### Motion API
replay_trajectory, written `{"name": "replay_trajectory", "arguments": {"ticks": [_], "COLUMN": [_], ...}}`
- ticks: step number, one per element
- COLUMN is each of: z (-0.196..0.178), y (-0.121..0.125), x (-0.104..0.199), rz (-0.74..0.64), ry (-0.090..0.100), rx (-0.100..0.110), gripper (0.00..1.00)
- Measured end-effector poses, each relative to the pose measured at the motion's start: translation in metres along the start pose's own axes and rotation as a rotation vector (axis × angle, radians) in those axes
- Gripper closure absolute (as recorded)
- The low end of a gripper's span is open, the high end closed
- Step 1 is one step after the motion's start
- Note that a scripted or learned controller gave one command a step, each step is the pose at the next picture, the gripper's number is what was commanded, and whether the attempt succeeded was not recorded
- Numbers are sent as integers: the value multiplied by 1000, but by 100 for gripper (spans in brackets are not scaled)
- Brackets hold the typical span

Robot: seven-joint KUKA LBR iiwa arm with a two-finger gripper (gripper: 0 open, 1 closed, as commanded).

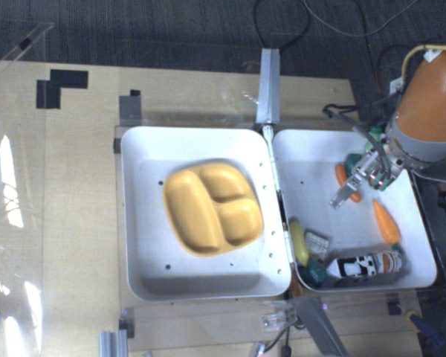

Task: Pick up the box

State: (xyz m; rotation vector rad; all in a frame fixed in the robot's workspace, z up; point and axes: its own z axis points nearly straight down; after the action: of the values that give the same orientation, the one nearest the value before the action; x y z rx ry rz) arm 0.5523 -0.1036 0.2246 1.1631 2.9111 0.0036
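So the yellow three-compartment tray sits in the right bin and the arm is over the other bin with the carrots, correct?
Not quite. The camera view shows the yellow three-compartment plastic tray in the left white bin, not the right one. The rest holds: the grey arm's gripper is over the other, right white bin, where the orange carrot lies.

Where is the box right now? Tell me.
The box lies on its side along the front edge of the right bin, between a dark green item and an orange carrot.
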Motion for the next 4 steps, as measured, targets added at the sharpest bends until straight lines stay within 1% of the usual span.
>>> {"name": "replay_trajectory", "arguments": {"ticks": [1, 2, 3, 4], "z": [39, -27, 73, 135], "y": [22, -10, -34, 6], "x": [55, -4, 29, -14], "rz": [-256, -397, -542, -348], "ry": [1, -4, 1, -9], "rx": [-1, -1, 0, -4], "gripper": [0, 0, 0, 0]}}
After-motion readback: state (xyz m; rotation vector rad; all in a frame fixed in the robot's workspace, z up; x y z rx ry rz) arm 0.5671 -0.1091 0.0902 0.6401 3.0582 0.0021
